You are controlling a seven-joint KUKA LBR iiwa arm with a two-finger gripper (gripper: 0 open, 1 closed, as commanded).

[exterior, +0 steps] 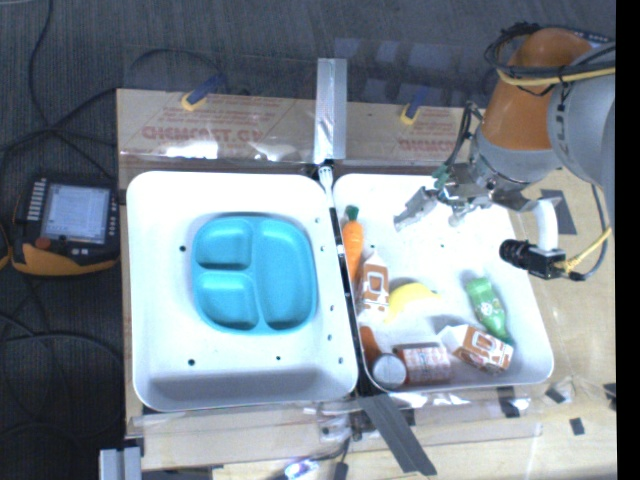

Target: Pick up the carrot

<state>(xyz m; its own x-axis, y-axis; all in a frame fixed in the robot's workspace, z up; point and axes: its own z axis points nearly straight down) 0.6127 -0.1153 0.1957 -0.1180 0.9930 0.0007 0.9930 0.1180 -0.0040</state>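
Camera view: carrot [352,245] lying untouched along the left wall of the right bin [520,268], gripper [432,206] hovering spread and empty to its upper right, nothing grasped, the whole pick left to do.

An orange tapered carrot [352,245] with a green top is seen in the white shallow right bin [500,243]. A turquoise plastic divided plate [252,272] is set against the white left bin [160,298]. A yellow lemon [410,296] and a green patterned pouch [488,306] are shown. The arm is coloured grey and orange.
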